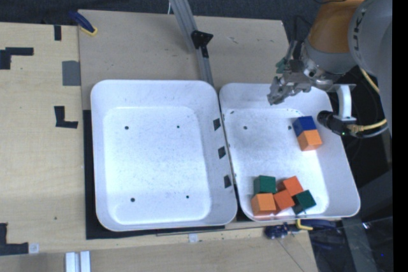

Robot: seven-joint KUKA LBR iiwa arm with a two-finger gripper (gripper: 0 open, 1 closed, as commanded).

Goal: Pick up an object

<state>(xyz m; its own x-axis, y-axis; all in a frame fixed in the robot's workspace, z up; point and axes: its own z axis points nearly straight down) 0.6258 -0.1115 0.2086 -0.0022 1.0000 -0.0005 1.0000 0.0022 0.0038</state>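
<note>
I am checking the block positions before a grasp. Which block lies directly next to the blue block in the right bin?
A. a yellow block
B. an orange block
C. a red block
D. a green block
B: the blue block touches an orange block just below it, apart from the cluster at the right bin's near edge.

Light wooden bench top point(140, 51), bearing two shallow white plastic bins side by side, left bin point(156, 89) and right bin point(245, 91), on a black mat point(87, 175).
</note>
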